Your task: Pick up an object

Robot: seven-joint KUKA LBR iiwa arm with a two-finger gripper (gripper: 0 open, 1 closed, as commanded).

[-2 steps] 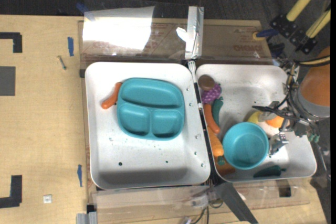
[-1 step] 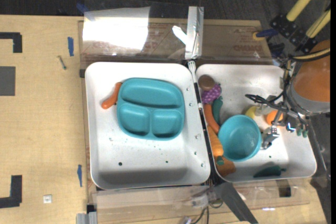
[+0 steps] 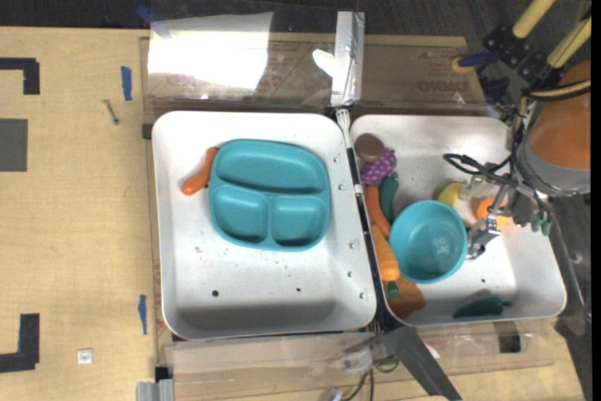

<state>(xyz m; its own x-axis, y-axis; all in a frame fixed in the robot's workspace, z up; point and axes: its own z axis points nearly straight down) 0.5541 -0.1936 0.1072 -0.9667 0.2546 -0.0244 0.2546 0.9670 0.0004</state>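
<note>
My gripper hangs low over the right bin, just right of a teal bowl and beside a small yellow item. Cables and small orange parts clutter the wrist, so what lies under it is hidden. Along the bin's left wall lie a brown piece, purple grapes, a green piece and a long orange carrot. A dark green item rests near the bin's front right corner.
The left bin holds a teal divided plate with an orange item against its left side. A clear plastic sheet stands behind the bins. The arm's orange band looms over the right bin's right edge.
</note>
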